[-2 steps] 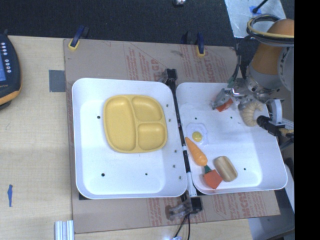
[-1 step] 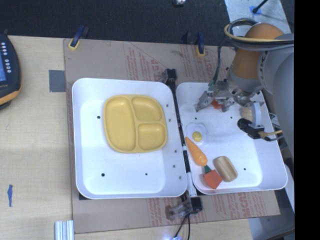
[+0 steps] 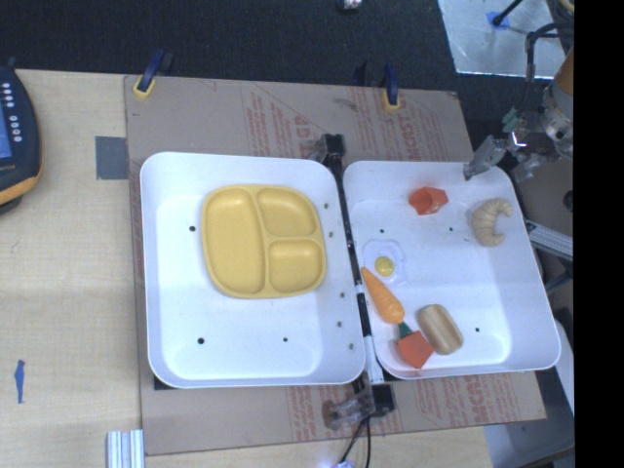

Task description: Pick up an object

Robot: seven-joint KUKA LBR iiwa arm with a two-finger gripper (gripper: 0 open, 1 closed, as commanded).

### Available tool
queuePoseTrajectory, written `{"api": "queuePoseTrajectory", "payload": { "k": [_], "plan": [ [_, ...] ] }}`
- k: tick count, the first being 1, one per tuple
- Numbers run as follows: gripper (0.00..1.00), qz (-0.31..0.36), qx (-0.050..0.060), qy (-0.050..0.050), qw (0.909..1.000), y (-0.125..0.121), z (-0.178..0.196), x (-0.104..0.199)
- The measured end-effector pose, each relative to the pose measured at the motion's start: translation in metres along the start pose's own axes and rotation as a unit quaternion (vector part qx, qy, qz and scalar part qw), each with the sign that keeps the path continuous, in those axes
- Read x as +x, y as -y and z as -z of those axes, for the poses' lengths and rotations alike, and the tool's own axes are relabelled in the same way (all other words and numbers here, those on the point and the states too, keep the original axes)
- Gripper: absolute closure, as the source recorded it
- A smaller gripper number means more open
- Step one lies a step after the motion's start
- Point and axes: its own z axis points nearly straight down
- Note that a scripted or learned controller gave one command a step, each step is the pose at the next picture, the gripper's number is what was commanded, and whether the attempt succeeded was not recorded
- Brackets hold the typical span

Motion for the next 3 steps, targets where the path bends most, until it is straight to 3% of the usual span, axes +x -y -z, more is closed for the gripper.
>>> {"api": "queuePoseTrajectory", "payload": {
  "k": [1, 2, 3],
  "plan": [
    [0.00, 0.006, 0.008, -0.005, 0.9999, 0.001, -0.013, 0.063],
    [0.00, 0.005, 0.012, -0.005, 0.9999, 0.006, -0.124, 0.081],
    [1.00, 0.005, 0.007, -0.003, 1.0000, 0.002, -0.106, 0.078]
  ]
}}
